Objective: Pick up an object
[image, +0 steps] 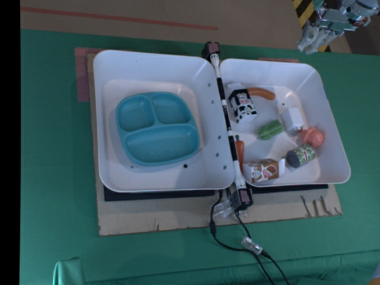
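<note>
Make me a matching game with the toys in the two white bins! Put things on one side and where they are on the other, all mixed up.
Things:
1. blue plate
2. cow-print carton
3. gripper
4. orange juice box

Places:
A. near edge of the right bin, close to the divider
B. up in the air past the far right corner of the bins
C. by itself in the left bin
D. far part of the right bin, next to the divider

Pairs: 1-C, 2-D, 3-B, 4-A
</note>
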You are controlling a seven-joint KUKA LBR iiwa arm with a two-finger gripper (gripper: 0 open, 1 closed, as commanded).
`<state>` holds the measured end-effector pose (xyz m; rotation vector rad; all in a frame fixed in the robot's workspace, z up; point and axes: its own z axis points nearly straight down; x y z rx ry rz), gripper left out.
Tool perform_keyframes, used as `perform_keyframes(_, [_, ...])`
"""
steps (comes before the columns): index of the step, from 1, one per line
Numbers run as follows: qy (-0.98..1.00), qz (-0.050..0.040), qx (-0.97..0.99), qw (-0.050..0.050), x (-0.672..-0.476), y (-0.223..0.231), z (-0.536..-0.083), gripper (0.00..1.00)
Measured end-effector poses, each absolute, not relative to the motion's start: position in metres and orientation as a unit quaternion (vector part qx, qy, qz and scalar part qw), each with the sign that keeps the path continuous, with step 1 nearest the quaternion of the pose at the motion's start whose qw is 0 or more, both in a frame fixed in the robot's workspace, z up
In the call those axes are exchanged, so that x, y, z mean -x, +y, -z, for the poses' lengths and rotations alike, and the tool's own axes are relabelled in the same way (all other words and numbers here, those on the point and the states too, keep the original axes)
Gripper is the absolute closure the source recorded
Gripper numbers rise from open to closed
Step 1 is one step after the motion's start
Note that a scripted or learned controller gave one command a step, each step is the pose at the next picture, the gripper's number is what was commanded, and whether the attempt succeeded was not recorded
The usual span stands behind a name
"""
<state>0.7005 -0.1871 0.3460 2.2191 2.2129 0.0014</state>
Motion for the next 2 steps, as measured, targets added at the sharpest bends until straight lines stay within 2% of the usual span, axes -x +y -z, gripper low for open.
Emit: perform_keyframes(2, [0.706, -0.0001, -0.708, 0.003, -0.7004, -0.1869, -0.3478, 1.00])
